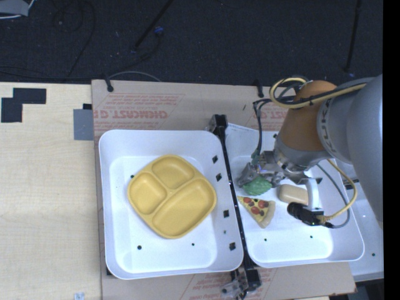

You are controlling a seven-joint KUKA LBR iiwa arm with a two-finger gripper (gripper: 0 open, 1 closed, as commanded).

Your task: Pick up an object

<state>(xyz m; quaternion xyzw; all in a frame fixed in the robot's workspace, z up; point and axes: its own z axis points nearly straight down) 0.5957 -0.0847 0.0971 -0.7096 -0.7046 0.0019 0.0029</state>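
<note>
In the right bin (pixel 300 249) a green toy (pixel 257 184) lies near the left wall. Just in front of it is a toy pizza slice (pixel 258 209). A beige, bread-like piece (pixel 292 194) sits to the right of the green toy. My gripper (pixel 255 169) hangs low at the back edge of the green toy, touching or almost touching it. The wrist hides how the gripper meets the toy.
The left bin (pixel 119 167) holds a yellow divided plate (pixel 172 195) at its middle. A black divider (pixel 228 186) runs between the two bins. The arm (pixel 331 127) covers the back right of the right bin.
</note>
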